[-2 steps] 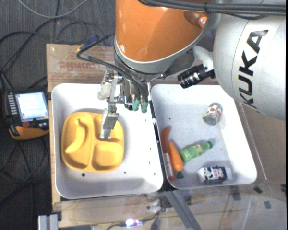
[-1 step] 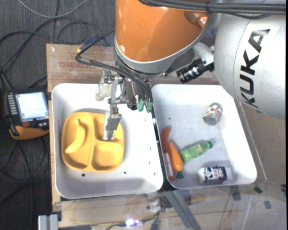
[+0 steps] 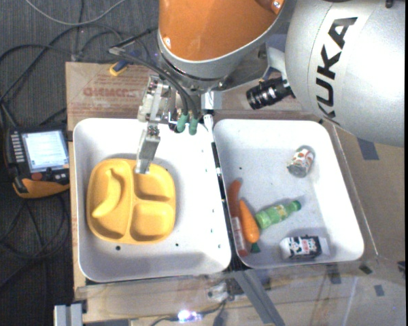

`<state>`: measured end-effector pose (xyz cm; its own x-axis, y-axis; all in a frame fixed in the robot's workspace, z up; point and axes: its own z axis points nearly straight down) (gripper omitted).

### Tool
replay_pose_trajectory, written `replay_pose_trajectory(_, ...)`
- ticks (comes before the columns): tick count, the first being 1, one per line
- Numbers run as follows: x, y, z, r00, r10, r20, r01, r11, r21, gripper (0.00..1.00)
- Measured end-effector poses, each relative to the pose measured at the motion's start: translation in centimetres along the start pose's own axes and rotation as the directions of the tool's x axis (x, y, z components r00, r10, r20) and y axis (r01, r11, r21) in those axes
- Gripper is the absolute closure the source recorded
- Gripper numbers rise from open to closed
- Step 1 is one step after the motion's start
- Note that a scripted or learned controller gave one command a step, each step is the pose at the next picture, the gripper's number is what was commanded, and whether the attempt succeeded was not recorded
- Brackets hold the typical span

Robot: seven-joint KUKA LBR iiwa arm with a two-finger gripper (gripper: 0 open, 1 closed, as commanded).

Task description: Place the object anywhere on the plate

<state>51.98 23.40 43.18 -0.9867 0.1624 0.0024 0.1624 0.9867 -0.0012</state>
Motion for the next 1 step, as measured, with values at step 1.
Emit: replay_pose_trajectory(1, 1.63, -0.40, -0.07, 0.993, -0.122, 0.001, 0.122, 0.993, 0.002, 0.00)
